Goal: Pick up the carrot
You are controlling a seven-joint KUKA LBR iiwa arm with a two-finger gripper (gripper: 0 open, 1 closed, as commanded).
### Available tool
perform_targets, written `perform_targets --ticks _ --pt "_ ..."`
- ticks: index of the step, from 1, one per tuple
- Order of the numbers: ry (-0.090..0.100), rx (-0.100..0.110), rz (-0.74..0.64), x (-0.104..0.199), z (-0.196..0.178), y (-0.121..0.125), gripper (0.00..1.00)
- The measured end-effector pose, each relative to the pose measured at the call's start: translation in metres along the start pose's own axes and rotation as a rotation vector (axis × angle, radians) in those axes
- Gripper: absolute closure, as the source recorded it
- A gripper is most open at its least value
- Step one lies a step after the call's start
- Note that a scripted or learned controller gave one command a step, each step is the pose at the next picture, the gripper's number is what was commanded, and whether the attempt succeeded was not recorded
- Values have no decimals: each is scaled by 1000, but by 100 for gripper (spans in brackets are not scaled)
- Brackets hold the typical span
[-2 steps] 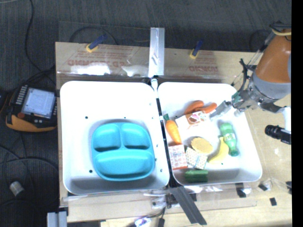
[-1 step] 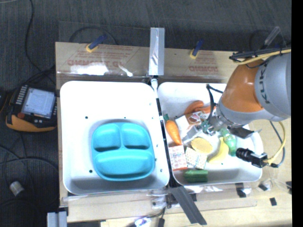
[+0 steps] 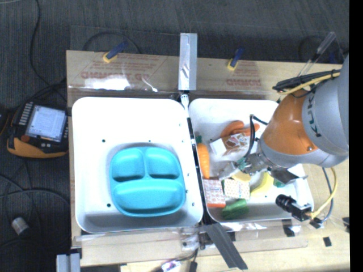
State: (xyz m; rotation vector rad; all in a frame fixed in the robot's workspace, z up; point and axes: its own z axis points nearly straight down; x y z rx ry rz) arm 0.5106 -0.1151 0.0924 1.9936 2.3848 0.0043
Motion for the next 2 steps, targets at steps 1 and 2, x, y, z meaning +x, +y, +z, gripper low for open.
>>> perform_targets --ticks 1,2 --pt "18 37 363 88 -90 -9 0" --pt "17 48 360 88 -95 -9 100"
